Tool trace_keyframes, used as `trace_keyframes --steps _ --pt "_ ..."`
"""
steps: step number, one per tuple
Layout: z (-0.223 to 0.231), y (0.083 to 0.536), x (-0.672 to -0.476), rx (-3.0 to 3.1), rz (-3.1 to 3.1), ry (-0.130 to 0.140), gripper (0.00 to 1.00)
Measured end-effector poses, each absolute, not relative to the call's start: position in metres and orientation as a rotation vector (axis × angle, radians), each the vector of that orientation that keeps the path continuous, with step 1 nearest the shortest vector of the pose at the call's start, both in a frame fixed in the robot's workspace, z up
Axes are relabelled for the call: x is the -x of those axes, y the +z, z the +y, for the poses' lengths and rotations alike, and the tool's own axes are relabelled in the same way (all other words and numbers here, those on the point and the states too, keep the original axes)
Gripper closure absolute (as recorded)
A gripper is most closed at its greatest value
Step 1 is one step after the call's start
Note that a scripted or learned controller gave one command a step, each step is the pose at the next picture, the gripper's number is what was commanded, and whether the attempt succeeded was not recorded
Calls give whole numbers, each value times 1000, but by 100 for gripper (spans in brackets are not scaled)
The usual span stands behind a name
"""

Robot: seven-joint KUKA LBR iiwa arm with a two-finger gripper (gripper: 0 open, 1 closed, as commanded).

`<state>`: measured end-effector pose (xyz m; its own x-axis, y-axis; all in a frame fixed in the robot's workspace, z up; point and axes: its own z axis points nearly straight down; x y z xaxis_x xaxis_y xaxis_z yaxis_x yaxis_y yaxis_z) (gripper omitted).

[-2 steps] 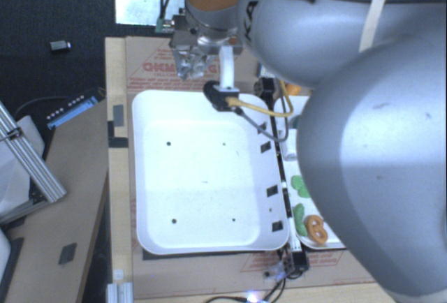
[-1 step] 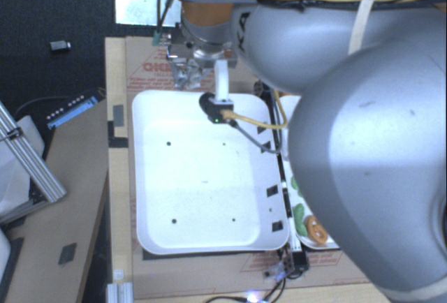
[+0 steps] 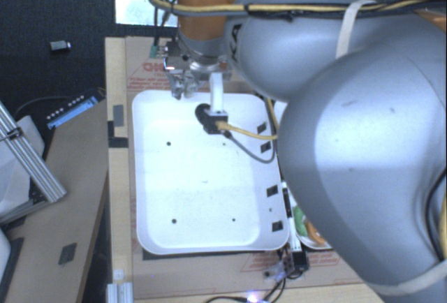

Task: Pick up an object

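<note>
My gripper hangs under the orange wrist band, over the far edge of the left white bin. A black part with a yellow cable sits just below it, above the bin floor. Nothing shows in its grasp. A sliver of the right bin peeks out under the arm, with a green item and an orange item in it. My grey arm hides the rest of that bin.
The bins rest on a brown cardboard sheet. Aluminium rails lie at the left, beside a blue-and-black strip. A small connector with wires sits at the left bin's near right corner.
</note>
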<state>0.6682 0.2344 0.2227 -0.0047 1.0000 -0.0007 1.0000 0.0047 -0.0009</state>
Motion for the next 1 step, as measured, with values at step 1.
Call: trace_keyframes --steps 1 --pt "234 250 -669 2215 -2229 -6 100"
